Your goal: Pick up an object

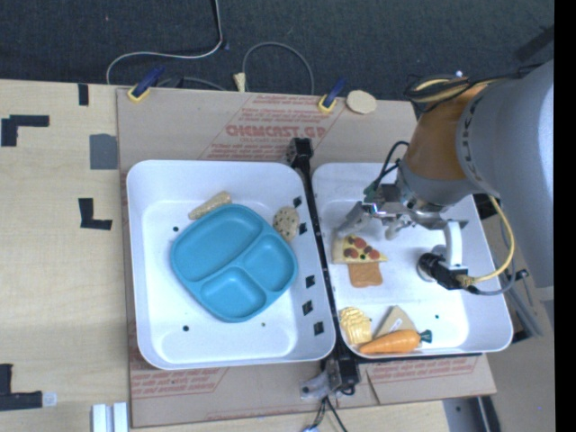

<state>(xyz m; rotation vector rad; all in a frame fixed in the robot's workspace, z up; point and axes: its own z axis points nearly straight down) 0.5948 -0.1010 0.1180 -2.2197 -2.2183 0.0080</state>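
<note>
Nothing has been lifted yet, as far as I can judge: every object lies flat in its bin, so the whole pick is left to do. Taking the right-hand shallow white plastic bin (486, 331) as the landmark, its near edge holds an orange toy carrot (393, 341), a pale wedge-shaped slice (393, 320) touching it, and a small yellow ribbed piece (354, 324) just beside them. Further in, near the bin's middle, sits a toy pizza slice with red dots (358, 249), a brown square cracker (365, 274) touching its near side. The tool (389, 214) hangs just beyond the pizza slice, towards the far side of the bin, and whether its fingers are apart or together I cannot tell.
</note>
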